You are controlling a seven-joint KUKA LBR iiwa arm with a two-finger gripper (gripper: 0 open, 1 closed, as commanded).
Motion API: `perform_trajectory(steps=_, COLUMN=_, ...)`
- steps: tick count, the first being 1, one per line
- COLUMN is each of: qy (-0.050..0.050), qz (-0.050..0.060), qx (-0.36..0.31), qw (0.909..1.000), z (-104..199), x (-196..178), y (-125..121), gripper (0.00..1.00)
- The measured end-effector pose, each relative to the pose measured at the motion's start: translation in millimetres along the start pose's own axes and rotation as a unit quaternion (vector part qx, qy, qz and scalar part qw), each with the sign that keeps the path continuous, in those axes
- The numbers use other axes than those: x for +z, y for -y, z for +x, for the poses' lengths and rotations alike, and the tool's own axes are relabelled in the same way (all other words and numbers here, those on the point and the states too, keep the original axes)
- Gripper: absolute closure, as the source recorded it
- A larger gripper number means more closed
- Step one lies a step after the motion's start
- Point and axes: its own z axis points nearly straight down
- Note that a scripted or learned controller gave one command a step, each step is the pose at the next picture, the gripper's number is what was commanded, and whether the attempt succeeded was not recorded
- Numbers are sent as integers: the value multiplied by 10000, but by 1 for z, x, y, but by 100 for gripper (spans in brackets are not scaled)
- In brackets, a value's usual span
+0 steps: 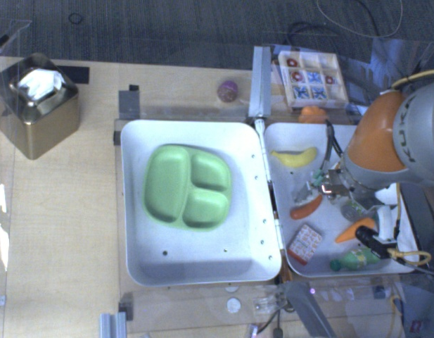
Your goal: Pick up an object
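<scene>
Wooden bench surface carries two white bins; the right bin (294, 267) holds the loose items. Nearest the camera lie a green toy (352, 260) and a patterned block (305, 241). Farther in, the sausage (306, 208), judged the likely target, lies below-left of the gripper (332, 184), long axis running lower left to upper right. Gripper opening cannot be determined; nothing is visibly held. Pickup is judged not yet done. Farthest, a banana (295, 158) lies roughly crosswise.
</scene>
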Motion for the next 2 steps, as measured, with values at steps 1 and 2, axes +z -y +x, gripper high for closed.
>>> perform_trajectory(steps=1, qy=-3, qz=-25, qx=-10, qw=10000, z=1, x=-10, y=-3, gripper=100)
perform_trajectory(steps=2, qy=2, qz=-9, qx=6, qw=10000, z=48, x=-146, y=3, gripper=100)
